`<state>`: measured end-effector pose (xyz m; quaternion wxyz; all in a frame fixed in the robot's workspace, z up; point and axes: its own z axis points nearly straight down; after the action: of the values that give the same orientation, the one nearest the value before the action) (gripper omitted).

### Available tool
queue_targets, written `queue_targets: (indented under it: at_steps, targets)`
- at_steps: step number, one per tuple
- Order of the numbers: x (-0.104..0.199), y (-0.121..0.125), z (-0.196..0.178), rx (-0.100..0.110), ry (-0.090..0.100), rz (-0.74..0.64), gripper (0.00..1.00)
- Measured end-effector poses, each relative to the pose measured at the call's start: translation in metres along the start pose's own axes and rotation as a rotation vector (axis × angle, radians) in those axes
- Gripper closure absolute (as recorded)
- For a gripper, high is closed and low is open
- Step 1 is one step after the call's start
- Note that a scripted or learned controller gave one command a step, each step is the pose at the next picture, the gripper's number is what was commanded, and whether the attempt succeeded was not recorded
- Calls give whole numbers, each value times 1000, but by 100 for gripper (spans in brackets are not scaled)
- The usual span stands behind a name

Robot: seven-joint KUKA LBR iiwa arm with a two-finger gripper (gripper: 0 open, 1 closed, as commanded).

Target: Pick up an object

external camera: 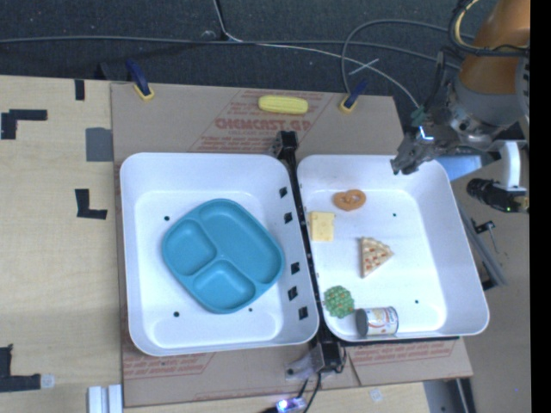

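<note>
The right bin [448, 231] holds a brown pretzel [349, 200], a yellow cheese square [321, 226], a pizza slice [374, 255], a green broccoli piece [338, 300] and a small can [376, 321] lying on its side. My gripper [408, 160] hangs over the bin's far right corner, above and to the right of the pretzel. Nothing shows between its dark fingers. In the left bin [138, 231] lies a blue divided plate [222, 255].
A yellow banana-like piece [283, 104] lies on the cardboard behind the bins. Blue-and-yellow clamps [138, 81] hold the cardboard's far edge. Cables cross the dark backdrop. Black clips line the seam between the bins.
</note>
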<state>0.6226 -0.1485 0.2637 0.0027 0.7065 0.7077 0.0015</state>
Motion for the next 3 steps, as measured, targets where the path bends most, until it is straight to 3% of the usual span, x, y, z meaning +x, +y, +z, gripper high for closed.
queue_targets:
  at_steps: [2, 3]
  targets:
    - [114, 7, 28, 8, 3, -5, 100]
    - [162, 10, 22, 7, 3, -4, 100]
